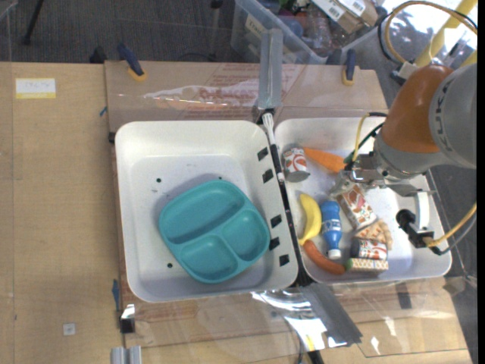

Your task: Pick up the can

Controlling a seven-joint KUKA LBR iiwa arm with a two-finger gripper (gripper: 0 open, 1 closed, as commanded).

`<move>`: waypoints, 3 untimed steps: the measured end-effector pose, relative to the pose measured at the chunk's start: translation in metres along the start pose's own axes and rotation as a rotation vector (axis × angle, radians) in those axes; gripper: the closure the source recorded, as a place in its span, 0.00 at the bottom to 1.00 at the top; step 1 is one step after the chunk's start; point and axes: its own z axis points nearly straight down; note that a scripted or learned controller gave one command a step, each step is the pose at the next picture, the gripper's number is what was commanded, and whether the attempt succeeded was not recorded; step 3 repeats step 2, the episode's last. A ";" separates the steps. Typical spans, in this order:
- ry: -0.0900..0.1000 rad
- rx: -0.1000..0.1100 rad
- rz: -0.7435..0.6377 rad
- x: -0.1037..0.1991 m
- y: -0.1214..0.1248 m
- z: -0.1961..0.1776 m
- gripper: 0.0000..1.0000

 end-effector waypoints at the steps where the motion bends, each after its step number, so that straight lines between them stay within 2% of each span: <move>1: 0.003 0.015 -0.032 0.066 -0.018 -0.183 1.00; 2: 0.004 0.020 -0.033 0.123 -0.114 -0.143 1.00; 3: 0.004 0.020 -0.033 0.123 -0.114 -0.143 1.00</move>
